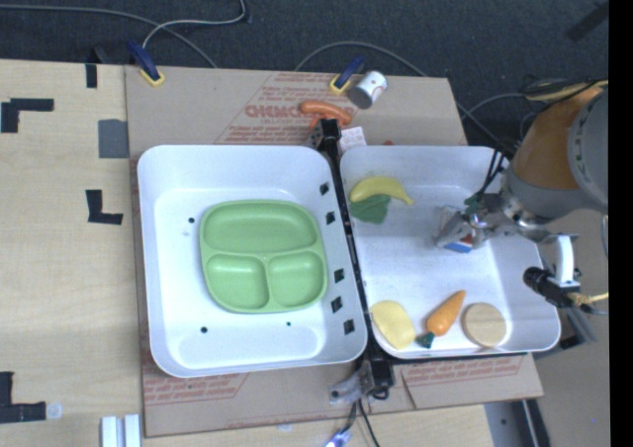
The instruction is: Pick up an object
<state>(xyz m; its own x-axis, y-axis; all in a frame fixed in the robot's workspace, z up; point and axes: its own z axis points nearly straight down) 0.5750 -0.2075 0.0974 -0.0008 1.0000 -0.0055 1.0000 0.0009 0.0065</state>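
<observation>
I lower the gripper (461, 231) onto a small blue object (458, 246) in the right bin (514, 341); whether the claw is open or closed, I cannot tell.

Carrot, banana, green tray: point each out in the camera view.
carrot (447, 311), camera view, middle of its orange body
banana (381, 188), camera view, middle of the yellow curve
green tray (263, 225), camera view, floor of its large upper compartment
</observation>
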